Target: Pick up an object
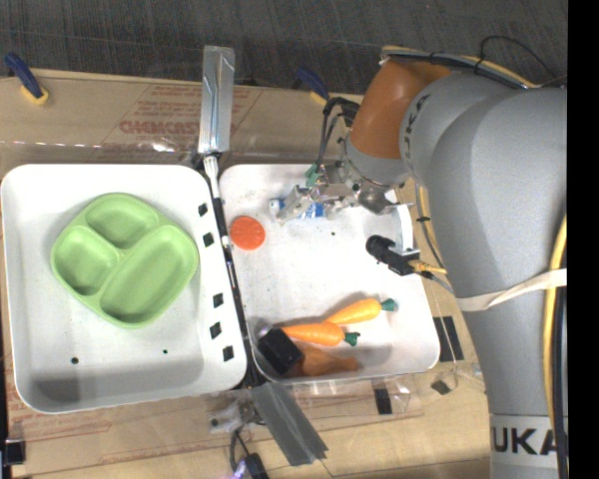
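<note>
Bench: a brown board (100,103) seen from above at a slant, bearing two shallow white bins side by side.
Left bin (40,367): holds a light green divided plate (125,257) with three compartments, lying flat toward the bin's upper middle.
Right bin (309,267): holds several small things, spread between its upper left and its lower edge.
Orange disc (247,232): a small round orange piece, lying at the right bin's left wall, near the upper corner.
Carrots: two orange toy carrots with green tops lie near the bin's lower edge; the upper one (357,311) is lighter and tilted, the lower one (319,334) touches it and lies nearly level.
Black block (279,349): a dark square piece in the lower left corner of the right bin, just beside the lower carrot's tip.
Arm (479,188): grey, with an orange band, reaching in from the right over the upper part of the right bin.
Gripper (304,203): low over the upper part of the right bin, just right of the orange disc and well apart from the carrots.
Jaws: cannot tell whether they are apart or together; the metal parts there are too small and cluttered to read.
</note>
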`<state>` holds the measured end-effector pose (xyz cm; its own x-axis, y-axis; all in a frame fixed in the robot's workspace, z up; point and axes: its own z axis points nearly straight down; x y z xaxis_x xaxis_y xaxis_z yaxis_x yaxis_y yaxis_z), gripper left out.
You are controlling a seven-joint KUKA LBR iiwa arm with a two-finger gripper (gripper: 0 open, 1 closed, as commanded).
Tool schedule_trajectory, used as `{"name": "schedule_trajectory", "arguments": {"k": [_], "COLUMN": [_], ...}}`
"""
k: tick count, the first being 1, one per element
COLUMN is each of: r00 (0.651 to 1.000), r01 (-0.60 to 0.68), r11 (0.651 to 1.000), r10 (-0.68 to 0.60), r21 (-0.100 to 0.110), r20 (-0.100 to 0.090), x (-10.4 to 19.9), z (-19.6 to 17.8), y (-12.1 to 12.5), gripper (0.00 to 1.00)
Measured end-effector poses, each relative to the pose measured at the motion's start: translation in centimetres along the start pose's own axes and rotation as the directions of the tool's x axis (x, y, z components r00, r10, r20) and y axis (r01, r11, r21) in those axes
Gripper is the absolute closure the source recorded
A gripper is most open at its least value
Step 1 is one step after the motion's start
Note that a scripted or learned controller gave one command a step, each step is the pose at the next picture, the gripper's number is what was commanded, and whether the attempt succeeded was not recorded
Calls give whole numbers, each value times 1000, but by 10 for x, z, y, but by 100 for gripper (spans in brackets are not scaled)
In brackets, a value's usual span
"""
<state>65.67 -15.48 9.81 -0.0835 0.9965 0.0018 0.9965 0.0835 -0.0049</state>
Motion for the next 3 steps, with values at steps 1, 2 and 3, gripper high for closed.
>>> {"name": "schedule_trajectory", "arguments": {"k": [1,2,3], "r00": [1000,977,926], "r01": [3,-215,-377], "r11": [1000,977,926], "r10": [-3,215,377], "r21": [3,-5,-5], "r20": [0,2,1], "x": [0,-21,10], "z": [-10,-60,-144], "y": [0,-2,1], "gripper": [100,100,100]}}
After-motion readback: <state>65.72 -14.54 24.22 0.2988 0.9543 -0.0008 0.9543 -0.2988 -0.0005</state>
